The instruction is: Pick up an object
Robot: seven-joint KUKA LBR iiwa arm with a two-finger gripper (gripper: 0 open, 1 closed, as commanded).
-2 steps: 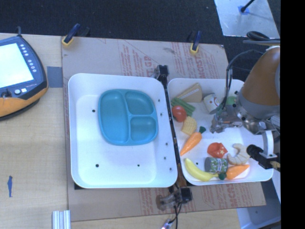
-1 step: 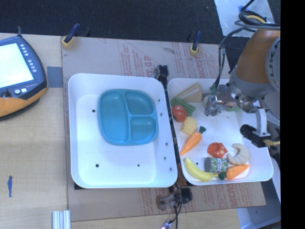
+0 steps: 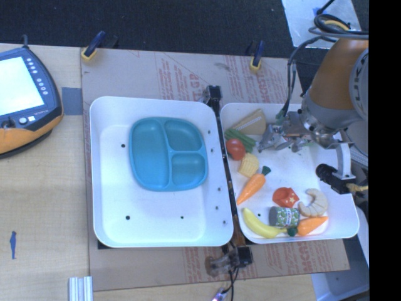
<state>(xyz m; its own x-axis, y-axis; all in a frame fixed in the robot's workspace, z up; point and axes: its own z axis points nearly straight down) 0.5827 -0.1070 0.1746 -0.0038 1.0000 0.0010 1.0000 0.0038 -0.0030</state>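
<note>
Fingers [image 3: 268, 144] of the two-finger metal gripper [image 3: 265, 138] look spread apart, with nothing between them. They point toward the left of the frame, over the upper part of the shallow white right-hand bin [image 3: 348, 231]. The grey arm with its orange band [image 3: 332, 74] comes in from the upper right.

All the loose things to pick lie in that right bin. A tan wedge-shaped toy [image 3: 252, 121] sits at its upper left, just left of the fingertips. Below it a long green toy vegetable [image 3: 240, 138] lies at a slant, and a round red toy tomato [image 3: 235, 148] rests against the bin's left wall. A yellow toy corn cob [image 3: 249, 164] is just below and left of the gripper, with an orange toy carrot [image 3: 252, 187] under it, pointing down-left. Lower in the bin lie a red toy pepper [image 3: 286, 197], a pale curled toy piece [image 3: 314, 200], a small green-labelled can [image 3: 285, 216], a yellow toy banana [image 3: 262, 224] and a second orange piece [image 3: 311, 225], packed close along the bottom edge.

In the shallow white left-hand bin [image 3: 113, 224], a blue plastic plate with three compartments [image 3: 169, 153] lies in the upper middle. Both bins rest on a brown cardboard sheet [image 3: 156, 74] held by blue-and-yellow clamps [image 3: 94, 46] at the top. An orange-rimmed control pendant with a white screen [image 3: 22, 99] lies at the frame's left edge on the wooden bench [image 3: 37, 218].
</note>
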